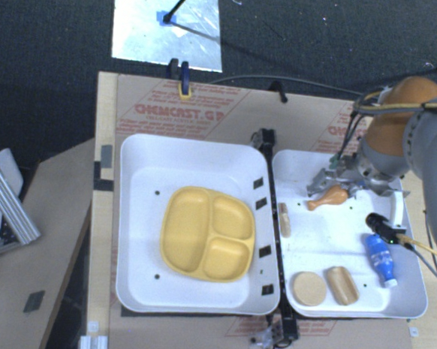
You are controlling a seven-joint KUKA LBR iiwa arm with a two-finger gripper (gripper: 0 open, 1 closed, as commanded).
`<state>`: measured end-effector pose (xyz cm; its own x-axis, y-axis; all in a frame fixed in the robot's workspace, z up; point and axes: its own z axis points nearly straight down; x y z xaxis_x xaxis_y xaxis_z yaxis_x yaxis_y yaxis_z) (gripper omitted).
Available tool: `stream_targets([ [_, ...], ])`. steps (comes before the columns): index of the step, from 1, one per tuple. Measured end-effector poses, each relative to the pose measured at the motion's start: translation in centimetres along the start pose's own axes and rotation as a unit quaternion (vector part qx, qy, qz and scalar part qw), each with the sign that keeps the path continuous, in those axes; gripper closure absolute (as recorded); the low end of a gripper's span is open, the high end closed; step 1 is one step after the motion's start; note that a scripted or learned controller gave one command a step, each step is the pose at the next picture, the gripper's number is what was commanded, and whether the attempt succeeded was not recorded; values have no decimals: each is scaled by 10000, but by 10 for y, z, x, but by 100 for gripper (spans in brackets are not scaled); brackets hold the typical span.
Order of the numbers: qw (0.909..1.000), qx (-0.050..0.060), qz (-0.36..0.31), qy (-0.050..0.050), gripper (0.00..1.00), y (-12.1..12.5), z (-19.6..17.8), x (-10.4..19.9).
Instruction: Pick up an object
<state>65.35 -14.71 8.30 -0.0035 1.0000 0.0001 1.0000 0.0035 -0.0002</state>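
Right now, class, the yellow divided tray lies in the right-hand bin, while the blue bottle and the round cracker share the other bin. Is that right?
Not quite. The camera view shows the yellow divided tray lying in the left-hand bin, not the right-hand one. The blue bottle and the round cracker do share the other bin, the one on the right.

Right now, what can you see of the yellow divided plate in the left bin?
The yellow plate is a rounded-square tray with three compartments, two smaller and one larger, apparently matte plastic. It lies flat and face up near the middle of the left bin, turned slightly askew. Nothing lies in it, and only the bin floor touches it.
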Motion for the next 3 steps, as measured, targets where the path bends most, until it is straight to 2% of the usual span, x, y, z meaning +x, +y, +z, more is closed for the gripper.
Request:
stream_targets([
  [1, 10000, -28, -1, -7, 100, 2, -13, 0],
  [3, 10000, -47, -5, -12, 100, 10, -142, 2],
])
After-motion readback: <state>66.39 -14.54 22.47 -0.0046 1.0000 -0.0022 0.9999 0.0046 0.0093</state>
